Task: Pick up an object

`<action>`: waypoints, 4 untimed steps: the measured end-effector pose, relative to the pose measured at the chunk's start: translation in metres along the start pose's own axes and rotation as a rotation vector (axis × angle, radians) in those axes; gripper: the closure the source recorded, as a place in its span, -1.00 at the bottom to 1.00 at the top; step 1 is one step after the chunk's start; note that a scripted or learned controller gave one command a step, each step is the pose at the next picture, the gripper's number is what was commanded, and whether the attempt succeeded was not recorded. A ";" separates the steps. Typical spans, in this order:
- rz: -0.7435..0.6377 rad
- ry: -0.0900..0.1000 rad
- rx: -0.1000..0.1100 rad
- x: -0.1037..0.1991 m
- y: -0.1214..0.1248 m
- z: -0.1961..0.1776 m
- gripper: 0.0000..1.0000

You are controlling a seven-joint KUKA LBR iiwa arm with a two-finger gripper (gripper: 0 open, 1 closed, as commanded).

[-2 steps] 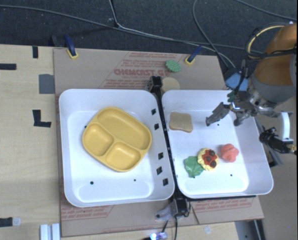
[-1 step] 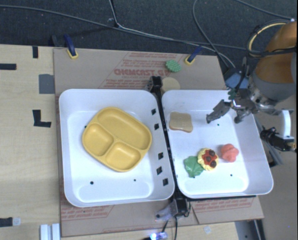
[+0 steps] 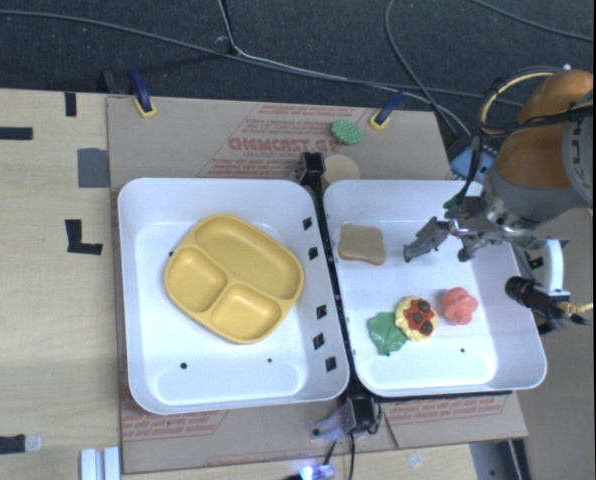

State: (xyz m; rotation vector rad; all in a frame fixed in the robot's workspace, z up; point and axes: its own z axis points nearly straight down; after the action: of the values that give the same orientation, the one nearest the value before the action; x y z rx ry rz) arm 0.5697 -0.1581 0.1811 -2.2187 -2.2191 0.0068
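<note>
A: While we go left to right, start with the counter [image 3: 38, 268]: pale wood at the far left of the frame, with black tape marks on it. Next comes the left bin [image 3: 138, 368], holding a yellow tray [image 3: 234, 278] with three compartments, lying at a slant near the bin's middle.

B: And the right bin [image 3: 518, 368]?

A: That one has the pickable things. Toast [image 3: 361, 244] lies in its upper left. Along the lower middle sit a green piece [image 3: 386, 333], a pizza toy [image 3: 416, 317] touching it, and a red piece [image 3: 458, 305] just beside that, slightly apart.

B: Where's the tool [image 3: 446, 240]?

A: Right of centre, over the upper part of the right bin, between the toast and the arm's wrist. Its two fingers stand apart, with nothing between them.

B: So what would make the grab go well?

A: My guess is the toast is the nearest target, and it lies alone, so the fingers have room on both sides. It looks flat, so the tool would need to come down low and straddle it across its narrow span. The red piece is rounder and may be easier to pinch; the green and pizza pieces touch, so one could drag the other.

B: Any writing?

A: Red print on the cardboard [image 3: 268, 143] above the bins, middle top of the frame. It seems to start "CHEMGRAT", but it's too faint to be sure. A green ribbed piece [image 3: 346, 131] lies on it.
</note>
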 end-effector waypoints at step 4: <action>0.000 0.000 -0.008 -0.001 0.003 0.041 1.00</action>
State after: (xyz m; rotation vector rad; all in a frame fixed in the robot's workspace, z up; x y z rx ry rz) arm 0.5724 -0.1592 0.1405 -2.2222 -2.2235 -0.0026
